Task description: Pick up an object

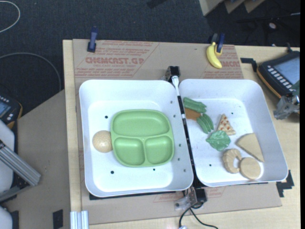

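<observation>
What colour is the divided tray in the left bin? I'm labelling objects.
Light green, seen clearly in the camera view: the divided tray sits in the left bin.

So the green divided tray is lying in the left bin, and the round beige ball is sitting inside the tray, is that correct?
Not quite. The green divided tray does lie in the left bin, but the round beige ball sits outside it, on the bin floor against the tray's left edge. The camera view shows this.

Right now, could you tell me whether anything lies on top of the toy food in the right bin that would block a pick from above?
Nothing visible does. The toy food pieces lie uncovered on the right bin floor, open from above.
</observation>
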Controlling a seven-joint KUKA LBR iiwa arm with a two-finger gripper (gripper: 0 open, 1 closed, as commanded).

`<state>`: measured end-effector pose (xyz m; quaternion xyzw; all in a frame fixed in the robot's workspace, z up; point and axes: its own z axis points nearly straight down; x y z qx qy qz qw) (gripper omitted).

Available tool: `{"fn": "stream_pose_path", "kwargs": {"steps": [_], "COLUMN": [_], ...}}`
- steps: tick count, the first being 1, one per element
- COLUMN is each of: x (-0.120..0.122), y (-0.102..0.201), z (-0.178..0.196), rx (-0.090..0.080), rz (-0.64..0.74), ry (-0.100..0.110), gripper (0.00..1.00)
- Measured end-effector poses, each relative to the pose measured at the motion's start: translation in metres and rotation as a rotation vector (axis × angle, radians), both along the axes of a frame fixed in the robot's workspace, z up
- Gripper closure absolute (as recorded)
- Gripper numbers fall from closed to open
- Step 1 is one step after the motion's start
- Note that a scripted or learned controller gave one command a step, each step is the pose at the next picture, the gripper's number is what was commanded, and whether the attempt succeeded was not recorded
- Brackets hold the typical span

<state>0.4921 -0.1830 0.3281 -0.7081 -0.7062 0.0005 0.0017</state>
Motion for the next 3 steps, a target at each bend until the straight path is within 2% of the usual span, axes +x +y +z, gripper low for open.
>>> {"fn": "stream_pose_path", "kwargs": {"steps": [1,2,3], "x": [-0.012,-0.013,-0.012], "y": [0.029,0.051,0.081], "z": [0.036,-0.030,-0.025], "rx": [-0.004,0.001,0.000], "rz": [0.006,0.004,0.006], "ry": [-0.010,0.004,-0.001], "gripper": [1.00,1.00,1.00]}}
